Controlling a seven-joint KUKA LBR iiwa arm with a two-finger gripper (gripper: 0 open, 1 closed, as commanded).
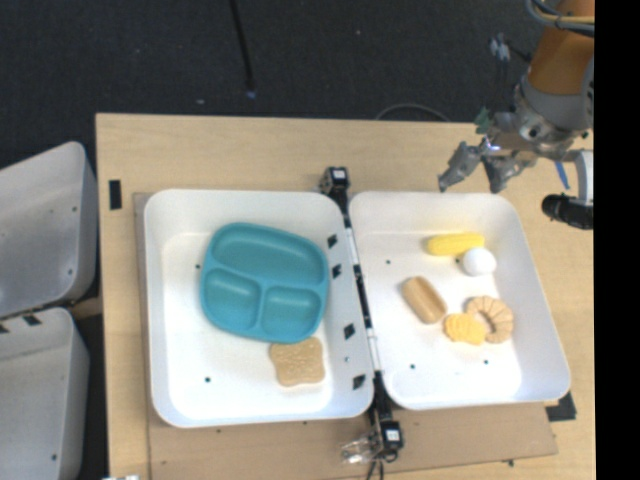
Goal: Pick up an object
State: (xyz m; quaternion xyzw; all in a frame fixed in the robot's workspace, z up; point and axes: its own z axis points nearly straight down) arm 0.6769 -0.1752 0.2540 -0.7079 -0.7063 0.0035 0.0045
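Note:
My gripper [476, 174] hangs above the far edge of the right bin [400, 368], open, with nothing between its fingers. Below it in that bin lie a yellow corn cob [455, 243] and a white egg-like ball [479, 261]. Nearer the front are a tan bread roll [423, 299], a curled shrimp piece [493, 317] and a small orange-yellow piece [463, 328] touching it. The left bin [165, 368] holds a teal divided plate [265, 280] and a slice of toast [299, 362] at the plate's front edge.
A ridge with black clips [352, 278] separates the two bins. Bare wooden bench [250, 153] runs behind the bins. White panels [40, 228] stand off the bench's left side.

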